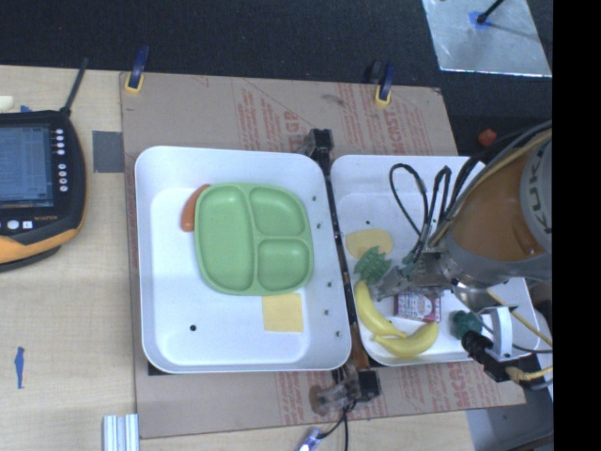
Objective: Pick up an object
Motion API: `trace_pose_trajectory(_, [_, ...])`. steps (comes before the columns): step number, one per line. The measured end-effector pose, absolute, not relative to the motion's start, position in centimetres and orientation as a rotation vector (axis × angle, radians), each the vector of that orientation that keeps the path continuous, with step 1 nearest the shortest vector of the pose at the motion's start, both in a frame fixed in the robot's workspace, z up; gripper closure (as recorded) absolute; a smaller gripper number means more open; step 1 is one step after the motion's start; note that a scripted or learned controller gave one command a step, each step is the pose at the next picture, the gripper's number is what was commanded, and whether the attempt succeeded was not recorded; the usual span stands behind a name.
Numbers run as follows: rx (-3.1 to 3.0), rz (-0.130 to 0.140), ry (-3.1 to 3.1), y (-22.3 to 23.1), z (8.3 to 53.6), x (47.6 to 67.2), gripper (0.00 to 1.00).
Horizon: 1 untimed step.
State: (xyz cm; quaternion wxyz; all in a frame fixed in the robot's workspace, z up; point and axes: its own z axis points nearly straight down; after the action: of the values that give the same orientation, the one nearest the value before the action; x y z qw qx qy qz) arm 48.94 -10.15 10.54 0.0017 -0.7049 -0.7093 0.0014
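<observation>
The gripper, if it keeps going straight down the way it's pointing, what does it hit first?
Probably the green broccoli-like piece just beside the gripper, above the banana; depth is hard to judge from this slanted view.

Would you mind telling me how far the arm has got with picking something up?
Nothing looks lifted yet. The gripper is low in the right bin, by the green broccoli piece and above the banana; a grasp isn't visible. Grasping and lifting remain. The green divided plate lies in the left bin.
</observation>
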Motion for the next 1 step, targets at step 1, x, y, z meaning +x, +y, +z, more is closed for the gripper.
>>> trace_pose_trajectory(1, [-2.218,0.001,-2.227,-14.67,16.87,58.30,0.00])
